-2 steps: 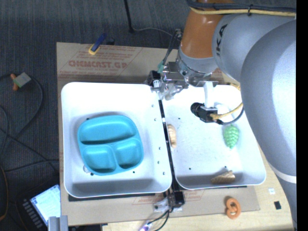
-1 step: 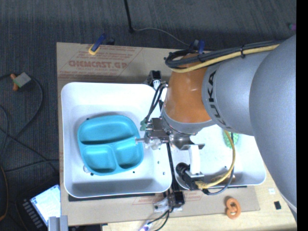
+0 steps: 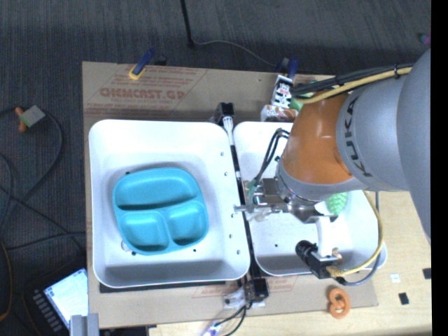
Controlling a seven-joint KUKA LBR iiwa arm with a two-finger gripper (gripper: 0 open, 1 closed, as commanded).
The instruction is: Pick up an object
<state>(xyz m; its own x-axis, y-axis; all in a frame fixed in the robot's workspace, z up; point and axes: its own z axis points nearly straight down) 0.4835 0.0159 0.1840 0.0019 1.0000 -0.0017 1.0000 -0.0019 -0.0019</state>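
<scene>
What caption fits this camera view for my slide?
KUKA arm lowered into the right bin; a blue divided tray lies in the left bin.

The grey arm (image 3: pixel 392 131) is seen reaching in from the right, bent steeply downward, its orange band (image 3: pixel 318 145) turned toward the camera. The wrist is held low, and the gripper (image 3: pixel 262 200) is largely hidden beneath the wrist housing

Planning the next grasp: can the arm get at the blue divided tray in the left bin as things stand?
Probably yes. The blue divided tray lies flat and uncovered in the left bin, nothing over it. The arm hangs over the right bin and would have to cross the rims between.
</scene>
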